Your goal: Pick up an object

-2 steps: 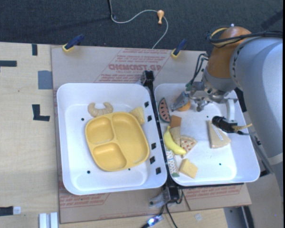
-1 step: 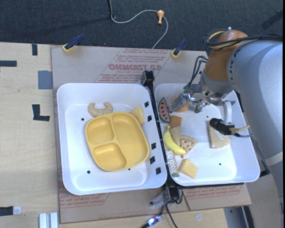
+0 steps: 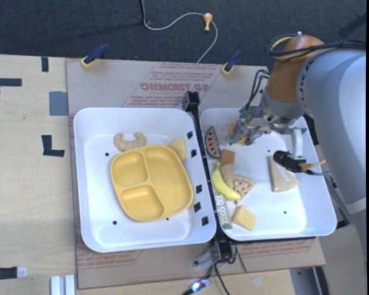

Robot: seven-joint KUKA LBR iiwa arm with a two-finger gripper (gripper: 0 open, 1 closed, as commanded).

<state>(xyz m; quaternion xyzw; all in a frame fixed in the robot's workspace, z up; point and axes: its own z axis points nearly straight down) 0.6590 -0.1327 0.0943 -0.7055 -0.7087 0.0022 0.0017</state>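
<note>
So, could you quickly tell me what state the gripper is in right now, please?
Gripper: low over the back of the right bin; whether it is open, shut or holding anything cannot be told.

Two white bins sit side by side, the left bin point(image 3: 89, 183) and the right bin point(image 3: 307, 217). The left one contains one yellow divided plate point(image 3: 150, 183) and one pretzel-shaped piece point(image 3: 130, 141). The right one contains one banana point(image 3: 224, 187), one watermelon slice point(image 3: 212, 142) and one cheese wedge point(image 3: 244, 217) (other small pieces there are too jumbled to count).
</note>
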